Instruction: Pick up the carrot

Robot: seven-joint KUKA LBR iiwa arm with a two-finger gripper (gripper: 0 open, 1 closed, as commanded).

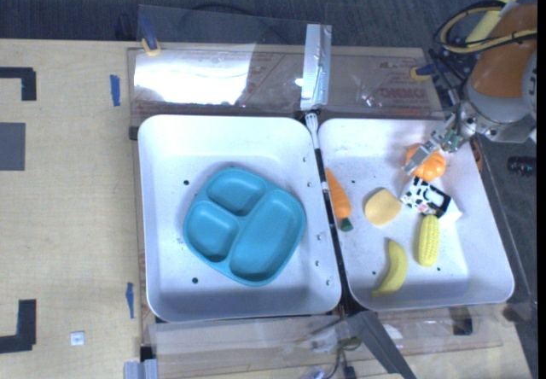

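The gripper (445, 141) is seen at the upper right of the right bin (495, 279), low over the bin's far side; whether it is open or closed cannot be told at this size. Just below and left of it lies a small orange fruit-like toy (429, 166), close to the gripper tip, contact not resolvable. The grey arm (503, 87) with its orange band enters from the upper right of the frame.

Beneath the orange toy a black-and-white patterned item (425, 197) is found, with a corn cob (428, 239) just below it. A pale yellow rounded piece (382, 206) is set to their left, and a banana (392, 267) lies toward the bin's lower middle.

The carrot (339, 199) is located at the right bin's left wall, lengthwise along it, green end toward the bottom, well apart from the gripper.

In the left bin (162, 283) a blue divided plate (246, 224) is placed.
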